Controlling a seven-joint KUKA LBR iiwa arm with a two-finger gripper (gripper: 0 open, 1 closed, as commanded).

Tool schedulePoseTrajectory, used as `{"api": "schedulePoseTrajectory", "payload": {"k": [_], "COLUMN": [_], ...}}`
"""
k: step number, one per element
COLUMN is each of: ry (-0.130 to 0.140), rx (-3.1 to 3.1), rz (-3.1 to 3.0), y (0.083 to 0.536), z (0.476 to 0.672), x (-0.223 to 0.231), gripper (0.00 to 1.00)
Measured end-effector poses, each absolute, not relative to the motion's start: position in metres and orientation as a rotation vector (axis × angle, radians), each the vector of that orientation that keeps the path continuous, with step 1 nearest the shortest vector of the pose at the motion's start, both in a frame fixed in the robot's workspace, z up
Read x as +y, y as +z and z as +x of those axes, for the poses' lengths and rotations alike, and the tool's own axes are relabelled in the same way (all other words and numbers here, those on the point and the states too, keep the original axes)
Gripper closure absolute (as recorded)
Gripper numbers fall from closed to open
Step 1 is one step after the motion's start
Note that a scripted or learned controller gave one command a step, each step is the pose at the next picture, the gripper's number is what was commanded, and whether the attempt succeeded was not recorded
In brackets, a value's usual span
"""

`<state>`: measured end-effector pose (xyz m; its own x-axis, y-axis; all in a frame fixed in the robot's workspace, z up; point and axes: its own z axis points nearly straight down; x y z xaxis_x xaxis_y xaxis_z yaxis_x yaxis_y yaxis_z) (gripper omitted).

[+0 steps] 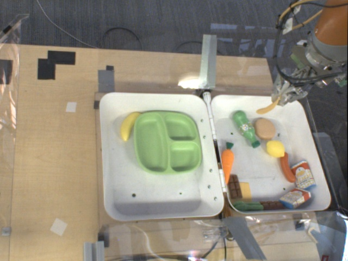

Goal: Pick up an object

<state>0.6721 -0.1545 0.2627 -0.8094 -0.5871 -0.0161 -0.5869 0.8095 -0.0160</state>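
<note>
Camera view is showing the gripper (284,95) hanging at the upper right of the frame, its fingers pinching a thin orange strip (267,109). That strip is dangling over the right bin's (321,145) upper edge, above the green bottle (246,128).

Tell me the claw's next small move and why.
Probably a small lift straight up. The claw sits over the back right corner of the right bin, and a thin yellow-orange piece hangs at its tip, seemingly between the fingers and just above the bin floor. Raising it would show whether the grip is real.
</note>
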Motion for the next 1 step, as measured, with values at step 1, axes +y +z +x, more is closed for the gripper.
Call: {"api": "schedulePoseTrajectory", "payload": {"k": [1], "ry": [-0.013], "rx": [2.962], "rz": [-0.965], "y": [0.2725], "z": [0.6739], "x": [-0.1504], "gripper": [1.0]}}
